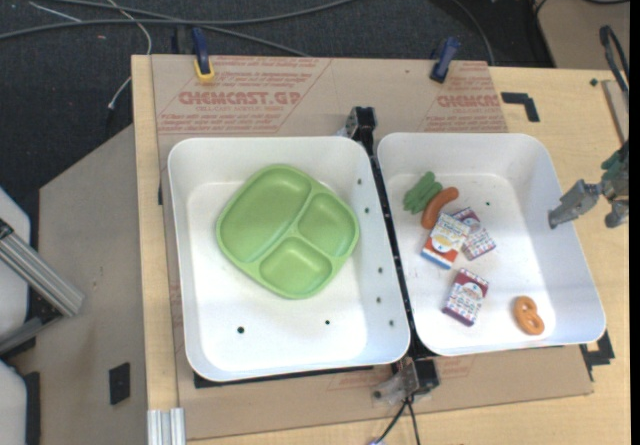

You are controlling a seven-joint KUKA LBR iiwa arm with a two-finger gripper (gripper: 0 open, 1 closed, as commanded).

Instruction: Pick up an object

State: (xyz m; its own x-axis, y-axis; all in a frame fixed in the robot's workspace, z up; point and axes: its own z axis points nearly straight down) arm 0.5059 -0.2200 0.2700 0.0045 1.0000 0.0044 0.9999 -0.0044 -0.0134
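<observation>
A green divided plate is seen lying in the left bin. In the right bin are gathered a green toy touching an orange sausage-like piece, three small printed cartons, and an orange pretzel near the front right corner. The pincer is held at the right bin's right rim, nothing gripped; whether it is spread cannot be told.

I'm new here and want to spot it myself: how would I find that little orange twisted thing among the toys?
Look at the right-hand white bin, the one with the small toys rather than the green divided plate. Go to the corner nearest the camera on its right side: the orange pretzel-shaped toy lies there alone, right of a small purple-and-white carton. It is the only looped, ring-like piece.
</observation>
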